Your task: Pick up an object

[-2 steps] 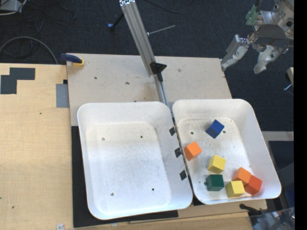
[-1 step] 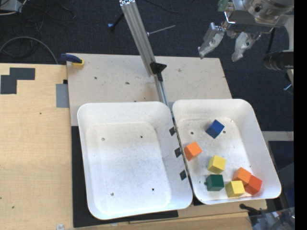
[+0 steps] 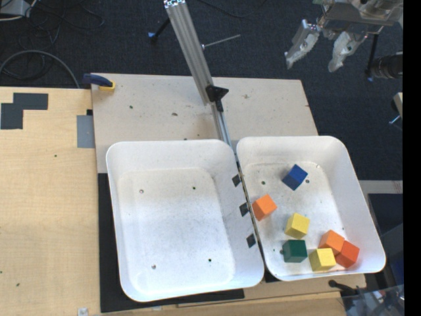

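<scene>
— Where is the gripper (image 3: 323, 47)?
— High beyond the bench's far right corner, its fingers spread apart, holding nothing.
— And the cubes?
— All in the right bin (image 3: 342, 151): blue cube (image 3: 295, 176) near its far edge, orange cube (image 3: 264, 207) at its left wall, yellow cube (image 3: 297, 225) in the middle.

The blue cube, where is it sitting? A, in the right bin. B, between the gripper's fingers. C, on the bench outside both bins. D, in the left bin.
A: the blue cube lies in the right bin, near its far side, while the gripper hangs open well above and beyond the bins.
</scene>
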{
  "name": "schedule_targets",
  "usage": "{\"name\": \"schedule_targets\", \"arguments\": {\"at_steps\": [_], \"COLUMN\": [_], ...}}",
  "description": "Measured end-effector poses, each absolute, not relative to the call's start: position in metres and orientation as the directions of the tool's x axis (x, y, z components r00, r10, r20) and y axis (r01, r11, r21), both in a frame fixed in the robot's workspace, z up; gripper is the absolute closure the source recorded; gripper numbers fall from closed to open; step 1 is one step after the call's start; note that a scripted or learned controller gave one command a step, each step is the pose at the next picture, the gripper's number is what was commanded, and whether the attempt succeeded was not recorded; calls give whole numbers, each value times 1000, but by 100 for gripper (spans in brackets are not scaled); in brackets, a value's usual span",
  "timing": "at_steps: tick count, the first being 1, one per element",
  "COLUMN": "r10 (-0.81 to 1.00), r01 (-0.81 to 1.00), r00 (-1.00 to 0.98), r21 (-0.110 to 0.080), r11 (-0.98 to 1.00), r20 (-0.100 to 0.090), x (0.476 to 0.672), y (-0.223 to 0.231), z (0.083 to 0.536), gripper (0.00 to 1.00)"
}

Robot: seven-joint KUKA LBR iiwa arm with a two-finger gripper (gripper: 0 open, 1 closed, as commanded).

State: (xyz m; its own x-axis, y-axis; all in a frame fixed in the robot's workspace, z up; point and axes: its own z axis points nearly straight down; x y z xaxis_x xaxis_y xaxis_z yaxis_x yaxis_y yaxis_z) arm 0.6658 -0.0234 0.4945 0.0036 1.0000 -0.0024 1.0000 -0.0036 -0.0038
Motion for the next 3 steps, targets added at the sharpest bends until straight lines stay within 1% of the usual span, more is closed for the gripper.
{"name": "schedule_targets", "arguments": {"at_steps": [1,2,3], "r10": [1000,1000,1000], "r01": [1000,1000,1000], "r00": [-3,-3,-3], "r21": [-11,-11,-9], "r11": [3,3,3], "r20": [0,0,-1], "x": [668,667,667], "y": [2,43,52], "z": [403,316,268], "gripper": [0,0,0]}}
